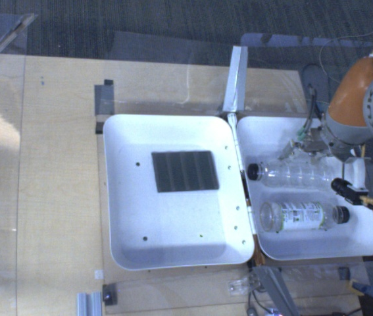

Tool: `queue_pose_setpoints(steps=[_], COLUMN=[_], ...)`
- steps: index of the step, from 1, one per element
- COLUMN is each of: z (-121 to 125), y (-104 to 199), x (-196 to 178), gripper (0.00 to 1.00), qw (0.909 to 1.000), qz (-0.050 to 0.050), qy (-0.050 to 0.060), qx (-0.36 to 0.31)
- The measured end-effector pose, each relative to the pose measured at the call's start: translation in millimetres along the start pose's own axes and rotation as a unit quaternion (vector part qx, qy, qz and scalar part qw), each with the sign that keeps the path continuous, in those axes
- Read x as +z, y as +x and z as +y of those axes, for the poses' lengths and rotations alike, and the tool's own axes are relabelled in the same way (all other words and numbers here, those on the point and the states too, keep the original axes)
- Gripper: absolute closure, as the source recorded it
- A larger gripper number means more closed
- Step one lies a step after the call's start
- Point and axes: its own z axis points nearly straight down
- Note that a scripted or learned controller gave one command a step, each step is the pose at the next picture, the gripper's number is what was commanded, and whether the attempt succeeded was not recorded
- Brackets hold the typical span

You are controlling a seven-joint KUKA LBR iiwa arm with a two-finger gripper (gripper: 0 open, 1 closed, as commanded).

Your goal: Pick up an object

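Over the right bin (318,247), tool (306,142), state unclear, near clear bottle (298,174) and labelled bottle (295,216).

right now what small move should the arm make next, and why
Probably ease the gripper down onto the clear bottle lying right by it in the right bin. That bottle lies on its side, nearest the gripper, with a gap to the labelled bottle.

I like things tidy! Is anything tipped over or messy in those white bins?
Yes, both bottles in the right bin lie on their sides: the clear bottle with its black cap pointing left, the labelled bottle with its cap pointing right. Nothing looks spilled or broken. The dark mat in the left bin lies flat.
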Motion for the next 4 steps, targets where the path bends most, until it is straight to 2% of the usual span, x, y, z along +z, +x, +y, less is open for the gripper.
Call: queue_pose_setpoints(steps=[1,2,3,4], z=[3.6,-51.8,-65.8,-48.0], y=[62.2,80.3,82.6,83.2], x=[-1.1,-30.5,-3.4,-2.8], gripper=[0.0,0.0,0.0,0.0], qw=[0.9813,0.9489,0.9394,0.9507], qz=[0.001,0.002,-0.001,0.0], qy=[-0.002,0.003,-0.003,-0.003], qx=[-0.193,-0.316,-0.343,-0.31])
